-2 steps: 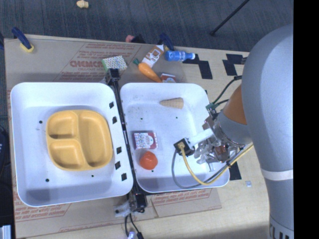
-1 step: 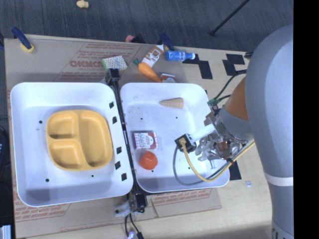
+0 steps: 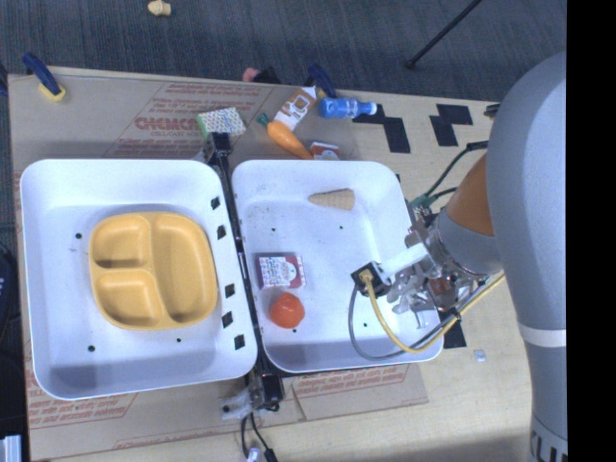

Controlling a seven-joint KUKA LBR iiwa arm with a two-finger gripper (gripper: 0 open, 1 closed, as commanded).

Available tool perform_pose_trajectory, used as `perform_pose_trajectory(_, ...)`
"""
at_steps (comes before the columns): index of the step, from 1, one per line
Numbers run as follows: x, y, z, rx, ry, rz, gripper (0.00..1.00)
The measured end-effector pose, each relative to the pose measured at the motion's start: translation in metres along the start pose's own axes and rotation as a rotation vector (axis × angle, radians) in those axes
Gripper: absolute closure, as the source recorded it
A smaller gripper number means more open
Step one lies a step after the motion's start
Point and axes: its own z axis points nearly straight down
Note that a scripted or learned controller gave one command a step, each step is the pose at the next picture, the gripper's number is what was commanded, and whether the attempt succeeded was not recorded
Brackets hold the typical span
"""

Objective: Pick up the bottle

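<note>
Item: bottle (image 3: pixel 345 109). Small, blue, lying on its side on the table beyond the far edge of the right bin (image 3: pixel 385 349), outside both bins. Long axis runs roughly parallel to the table's far edge; what looks like the lighter cap end points toward the table's right edge, the base toward the left. Just beside it on the left: a small carton (image 3: pixel 295 110) and an orange carrot-like piece (image 3: pixel 287 140).

Item: gripper (image 3: pixel 416 295). Low over the right side of the right bin, near that bin's right wall, well apart from the bottle. Nothing of the bottle lies at it. The tip is tangled among cables and brackets from this angle, so whether it stands wide or narrow cannot be told.

Status of task: by the look of it, not begun in any useful sense. Bottle not grasped, not lifted, resting on the table. Left to do: bring the gripper out of the bin to the far side of the table, align across the bottle's short axis, close, lift.

Other contents, right bin: red packet (image 3: pixel 280 270), red tomato-like ball (image 3: pixel 286 310), tan wedge (image 3: pixel 333 198). Left bin (image 3: pixel 58 373): yellow divided tray (image 3: pixel 154 268).
</note>
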Motion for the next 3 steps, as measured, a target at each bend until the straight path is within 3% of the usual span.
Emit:
perform_pose_trajectory(1,-0.005,0.025,0.001,-0.003,0.001,-0.029,1.00)
perform_pose_trajectory(2,0.004,-0.018,-0.002,0.000,-0.001,-0.002,1.00)
perform_pose_trajectory(3,0.004,-0.017,-0.018,-0.002,0.002,-0.001,1.00)
